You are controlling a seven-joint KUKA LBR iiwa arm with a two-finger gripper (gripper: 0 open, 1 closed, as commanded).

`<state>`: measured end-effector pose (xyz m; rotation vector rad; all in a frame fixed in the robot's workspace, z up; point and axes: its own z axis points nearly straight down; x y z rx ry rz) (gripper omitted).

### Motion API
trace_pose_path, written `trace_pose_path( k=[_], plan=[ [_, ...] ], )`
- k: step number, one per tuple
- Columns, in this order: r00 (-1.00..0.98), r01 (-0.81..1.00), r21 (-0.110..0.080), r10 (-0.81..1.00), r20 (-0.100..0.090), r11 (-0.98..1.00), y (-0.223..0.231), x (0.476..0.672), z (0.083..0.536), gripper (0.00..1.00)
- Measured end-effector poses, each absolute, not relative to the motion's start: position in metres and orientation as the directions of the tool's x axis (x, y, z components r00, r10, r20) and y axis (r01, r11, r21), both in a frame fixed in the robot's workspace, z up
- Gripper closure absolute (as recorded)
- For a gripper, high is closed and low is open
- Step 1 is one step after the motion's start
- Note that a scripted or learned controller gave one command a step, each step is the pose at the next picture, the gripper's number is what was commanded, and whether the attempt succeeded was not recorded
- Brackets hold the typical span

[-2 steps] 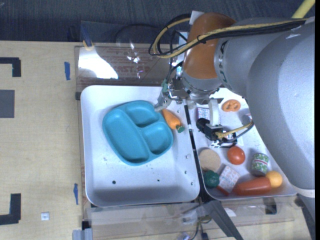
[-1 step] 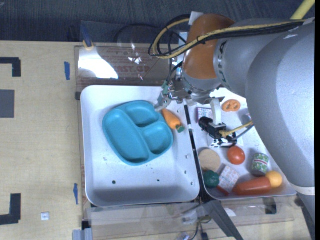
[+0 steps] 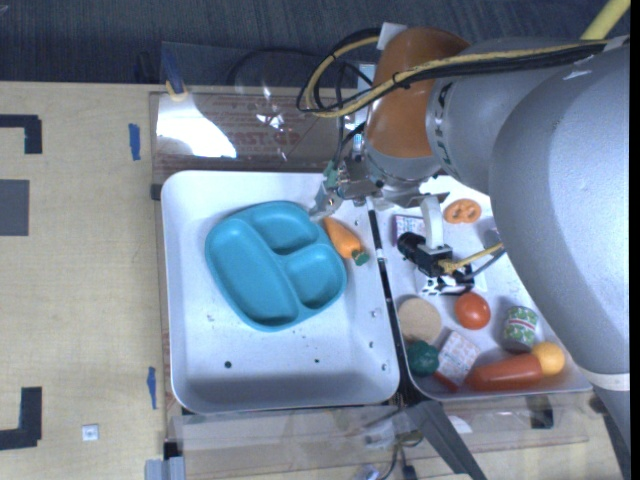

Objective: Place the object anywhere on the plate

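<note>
Your tool [image 3: 335, 190] hangs over the left bin's [image 3: 190, 368] far right corner, grip state unreadable, toy carrot [image 3: 344, 238] lying just beside the blue plate [image 3: 272, 263], not on it.

Right bin [image 3: 575, 388] holding tomato [image 3: 472, 311], red sausage [image 3: 508, 370], tan round bun [image 3: 419, 318], green item [image 3: 421, 358], orange slice [image 3: 462, 211]

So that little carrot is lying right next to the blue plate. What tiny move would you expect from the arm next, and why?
Probably a short nudge or carry to the left. The toy carrot lies in the left bin, just off the right rim of the blue plate, not on it. The gripper hangs close above the carrot's upper end, so getting hold of it and shifting it over the rim seems the likely step.
</note>
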<state>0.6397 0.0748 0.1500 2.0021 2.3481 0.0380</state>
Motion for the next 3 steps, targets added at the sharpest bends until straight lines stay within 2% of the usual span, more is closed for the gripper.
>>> trace_pose_path(
  k=[2, 3],
  plan=[
    [-0.268, 0.961, 0.056, 0.963, -0.038, 0.27, 0.073, 0.642, 0.149, 0.0],
    [-0.27, 0.96, 0.07, 0.962, -0.042, 0.273, 0.073, 0.653, 0.148, 0.0]
  ],
)
